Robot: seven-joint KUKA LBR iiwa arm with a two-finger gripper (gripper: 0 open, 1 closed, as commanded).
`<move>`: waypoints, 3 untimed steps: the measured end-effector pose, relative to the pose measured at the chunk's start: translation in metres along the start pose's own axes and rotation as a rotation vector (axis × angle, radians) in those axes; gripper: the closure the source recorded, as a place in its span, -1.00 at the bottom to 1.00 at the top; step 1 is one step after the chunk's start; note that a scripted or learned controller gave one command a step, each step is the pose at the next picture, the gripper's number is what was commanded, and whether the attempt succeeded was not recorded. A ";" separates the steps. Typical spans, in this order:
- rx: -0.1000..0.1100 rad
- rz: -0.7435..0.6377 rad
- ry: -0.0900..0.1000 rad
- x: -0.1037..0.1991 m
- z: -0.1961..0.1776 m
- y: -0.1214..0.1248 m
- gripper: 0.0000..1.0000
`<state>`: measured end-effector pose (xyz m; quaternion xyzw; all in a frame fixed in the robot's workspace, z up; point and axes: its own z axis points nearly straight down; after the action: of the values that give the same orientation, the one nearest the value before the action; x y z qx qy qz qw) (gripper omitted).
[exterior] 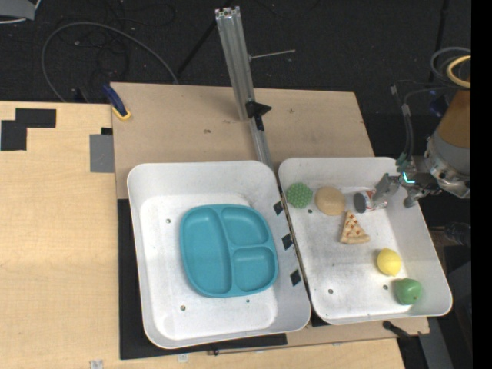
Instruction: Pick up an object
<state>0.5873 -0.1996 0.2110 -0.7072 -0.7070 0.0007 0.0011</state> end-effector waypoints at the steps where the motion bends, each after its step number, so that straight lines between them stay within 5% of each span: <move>1: -0.002 0.000 -0.001 0.000 -0.001 0.000 -1.00; 3: 0.000 0.002 0.000 0.008 0.096 -0.009 -1.00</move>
<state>0.5784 -0.1917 0.1155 -0.7077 -0.7065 0.0006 0.0010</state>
